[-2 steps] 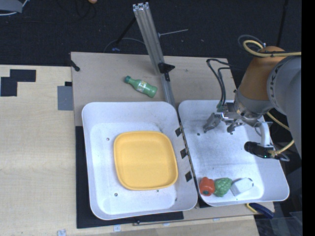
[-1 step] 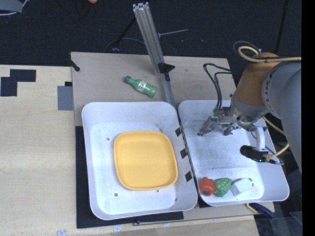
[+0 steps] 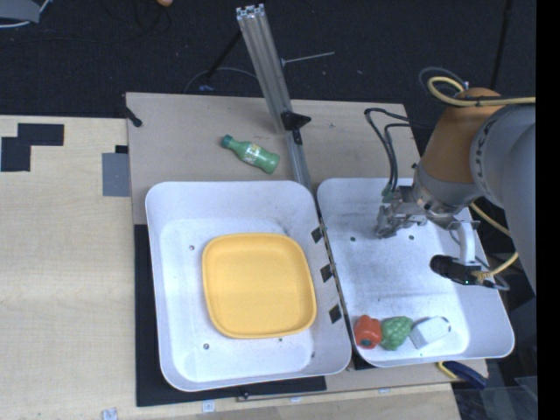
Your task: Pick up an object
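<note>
I see a red toy (image 3: 367,330), green toy (image 3: 395,332) and white piece (image 3: 430,330) along the right bin's (image 3: 385,269) near edge; further up that bin the claw (image 3: 391,220) hangs over bare floor, whether apart or together I cannot tell; no writing is legible

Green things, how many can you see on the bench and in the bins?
2. A green bottle lies on the bench behind the left bin. A green lump sits in the right bin's front corner, between a red piece and a white one.
</note>
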Motion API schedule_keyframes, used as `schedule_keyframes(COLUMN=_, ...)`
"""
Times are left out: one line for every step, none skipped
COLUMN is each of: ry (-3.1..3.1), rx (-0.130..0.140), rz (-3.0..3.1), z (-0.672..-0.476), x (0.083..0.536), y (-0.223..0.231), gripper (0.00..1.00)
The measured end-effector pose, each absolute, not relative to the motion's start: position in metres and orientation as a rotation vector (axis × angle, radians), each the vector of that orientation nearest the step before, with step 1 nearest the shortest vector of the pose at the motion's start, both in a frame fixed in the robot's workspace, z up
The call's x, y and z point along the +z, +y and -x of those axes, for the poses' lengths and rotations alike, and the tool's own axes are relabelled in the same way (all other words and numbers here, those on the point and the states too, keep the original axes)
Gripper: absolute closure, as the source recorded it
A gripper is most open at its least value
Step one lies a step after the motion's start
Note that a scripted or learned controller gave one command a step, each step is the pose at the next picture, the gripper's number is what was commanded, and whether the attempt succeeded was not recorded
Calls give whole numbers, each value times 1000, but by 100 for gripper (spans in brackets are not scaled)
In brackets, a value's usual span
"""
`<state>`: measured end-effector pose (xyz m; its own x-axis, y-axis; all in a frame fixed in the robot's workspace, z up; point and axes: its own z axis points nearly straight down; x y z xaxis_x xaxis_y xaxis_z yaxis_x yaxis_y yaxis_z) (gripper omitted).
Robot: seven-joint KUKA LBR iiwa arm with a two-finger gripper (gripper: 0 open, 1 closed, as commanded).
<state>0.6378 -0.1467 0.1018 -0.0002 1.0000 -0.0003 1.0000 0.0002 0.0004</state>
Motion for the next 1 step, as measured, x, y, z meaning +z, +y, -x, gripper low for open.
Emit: schedule_keyframes(ry=2218, rx=4, rz=-2219, z=-632, x=158, y=-154, gripper=100)
